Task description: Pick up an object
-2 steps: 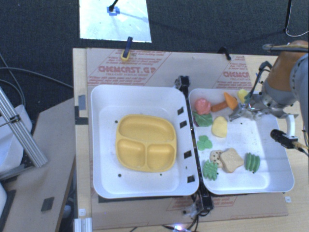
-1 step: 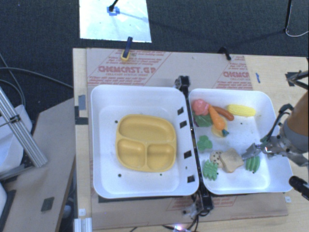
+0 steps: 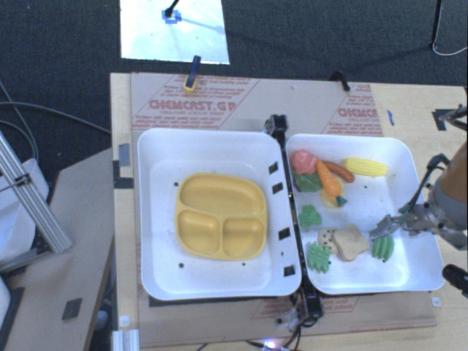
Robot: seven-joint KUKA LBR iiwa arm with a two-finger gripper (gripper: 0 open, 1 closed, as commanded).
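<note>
Currently, camera view | metal two-finger gripper [image 3: 387, 227] low in right white bin [image 3: 409, 273], fingers apart, nothing clamped | small green ridged toy vegetable [image 3: 382, 247] just beside the tips, possibly touching | risk: tan cookie-shaped toy [image 3: 349, 243] adjacent, fingers may snag both or knock target away

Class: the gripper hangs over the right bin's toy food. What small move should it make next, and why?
Probably a short descent. The gripper sits right by the small green toy near the right bin front, with nothing visibly between its fingers, so lowering onto that piece seems the shortest route to a pick.
</note>
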